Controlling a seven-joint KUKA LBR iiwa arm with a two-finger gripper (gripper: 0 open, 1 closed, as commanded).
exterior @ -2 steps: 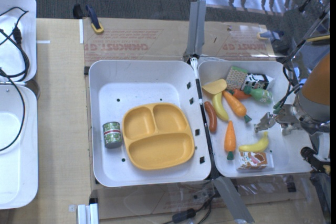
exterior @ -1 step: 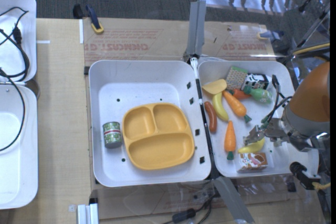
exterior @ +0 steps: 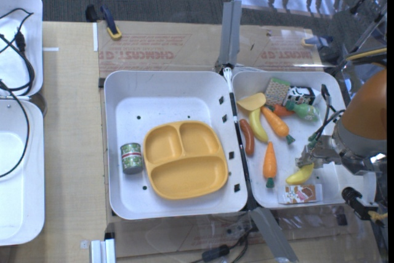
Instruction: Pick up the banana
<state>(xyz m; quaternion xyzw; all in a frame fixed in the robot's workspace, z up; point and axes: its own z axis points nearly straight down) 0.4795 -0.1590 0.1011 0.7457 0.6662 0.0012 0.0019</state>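
Two bananas (exterior: 258,127) (exterior: 300,175), two carrots (exterior: 269,163) (exterior: 277,122); claw (exterior: 309,159) seemingly clamped on one banana.

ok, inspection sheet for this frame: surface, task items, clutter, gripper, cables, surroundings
surface: bench with two white bins side by side, left bin and right bin.
job's things: two bananas in the right bin, one near the divider, one by the gripper.
clutter: left bin has a yellow divided plate and a small can; right bin has two carrots, a sausage, a lemon-shaped piece, a card and other small toys.
gripper: gripper low over the right bin, just above the near banana; grip cannot be judged.
cables: black cables on the white unit at left.
surroundings: cardboard sheet behind the bins.
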